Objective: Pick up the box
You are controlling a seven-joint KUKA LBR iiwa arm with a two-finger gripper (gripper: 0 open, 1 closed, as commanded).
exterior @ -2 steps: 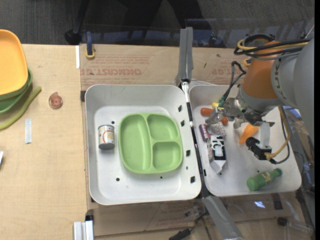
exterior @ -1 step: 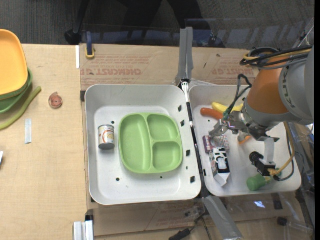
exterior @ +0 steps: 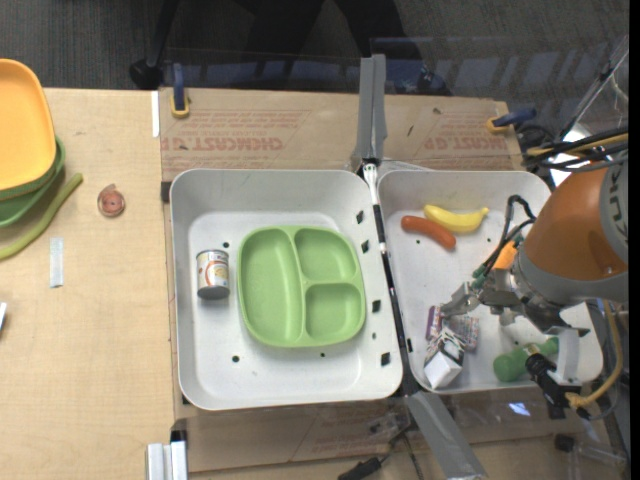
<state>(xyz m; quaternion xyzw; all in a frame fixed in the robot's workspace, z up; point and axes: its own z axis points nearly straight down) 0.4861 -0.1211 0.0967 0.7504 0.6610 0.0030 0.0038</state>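
Cardboard is lining the desk (exterior: 100,318) under two white bins. At five o'clock in the right bin (exterior: 400,193) the box (exterior: 447,351), a small printed carton, is lying tilted against the near wall. It is probably light, thin-walled and easily crushed, so gripping across its narrow flat sides looks best. Just at its three o'clock the pincer (exterior: 478,299) is hovering; whether it is spread, I cannot tell.

- In your left white bin (exterior: 190,268), the small labelled tin can (exterior: 212,273) sits left of the green divided plastic tray (exterior: 301,286).
- In the right white bin (exterior: 400,193), the yellow banana (exterior: 456,215) lies upper centre, the small printed carton box (exterior: 446,353) at lower left.
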